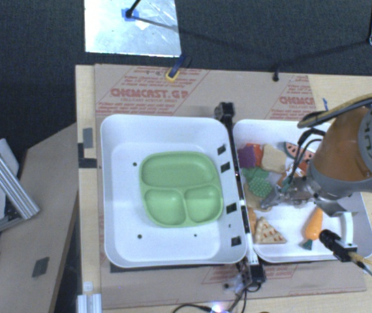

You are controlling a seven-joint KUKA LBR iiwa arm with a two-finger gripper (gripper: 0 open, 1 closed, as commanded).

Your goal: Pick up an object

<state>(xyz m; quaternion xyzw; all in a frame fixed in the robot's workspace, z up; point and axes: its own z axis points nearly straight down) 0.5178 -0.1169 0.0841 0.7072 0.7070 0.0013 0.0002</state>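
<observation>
Two bins: sitting side by side; left bin [117,240] is holding a green divided tray [178,189].
Objects: lying in the right bin [367,240], centre-right of frame: pizza slice [268,232], carrot [313,224], green waffle piece [259,184].
Gripper [272,199]: reaching low among them; finger state cannot be told.
Progress: nothing is visibly being lifted; grasp and lift judged outstanding.

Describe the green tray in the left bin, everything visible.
The green tray is pale green, matte, plastic-looking, a rounded rectangle with three compartments: one wide across the far side, two smaller on the near side. It lies flat, slightly rotated, near the middle of the left bin. All three compartments look bare.
</observation>
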